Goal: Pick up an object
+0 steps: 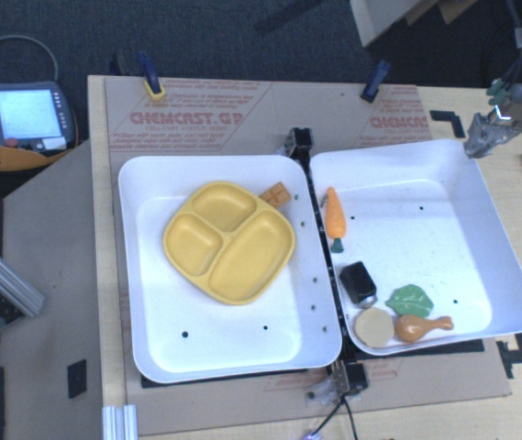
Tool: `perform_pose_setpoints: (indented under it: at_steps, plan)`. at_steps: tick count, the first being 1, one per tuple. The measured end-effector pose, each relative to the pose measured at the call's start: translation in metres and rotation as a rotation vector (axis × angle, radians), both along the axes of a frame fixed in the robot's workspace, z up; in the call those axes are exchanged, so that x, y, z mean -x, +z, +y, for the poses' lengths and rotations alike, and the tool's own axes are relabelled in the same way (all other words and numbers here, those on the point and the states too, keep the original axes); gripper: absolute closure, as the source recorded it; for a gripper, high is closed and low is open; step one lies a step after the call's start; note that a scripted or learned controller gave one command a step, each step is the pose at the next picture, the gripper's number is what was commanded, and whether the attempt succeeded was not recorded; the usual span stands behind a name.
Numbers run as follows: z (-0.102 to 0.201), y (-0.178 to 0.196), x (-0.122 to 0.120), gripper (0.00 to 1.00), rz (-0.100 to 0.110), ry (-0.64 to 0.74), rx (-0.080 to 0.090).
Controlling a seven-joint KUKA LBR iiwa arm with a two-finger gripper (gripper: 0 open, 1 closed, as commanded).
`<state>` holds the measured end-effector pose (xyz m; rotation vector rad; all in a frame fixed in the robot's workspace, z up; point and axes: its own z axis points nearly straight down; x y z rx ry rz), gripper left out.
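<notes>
I am at the approach step, nothing picked yet. My gripper (483, 141) hangs over the far right rim of the right white plastic bin (481, 246); its state I cannot tell, the view being blurred there. The black rectangular block (358, 282) lies well away, toward the bin's near left, so next I must travel across and descend.

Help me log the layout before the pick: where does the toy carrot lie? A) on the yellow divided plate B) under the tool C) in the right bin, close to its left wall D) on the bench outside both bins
C: the toy carrot lies on the floor of the right bin beside the divider, while the yellow divided plate sits in the left bin.
</notes>
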<state>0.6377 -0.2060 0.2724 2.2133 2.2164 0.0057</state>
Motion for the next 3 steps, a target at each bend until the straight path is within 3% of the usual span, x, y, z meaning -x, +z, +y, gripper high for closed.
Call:
perform_pose_setpoints:
  at_steps: [3]
  plan:
    - [0.165,-0.031,0.032,1.00,0.012,0.005,-0.007]
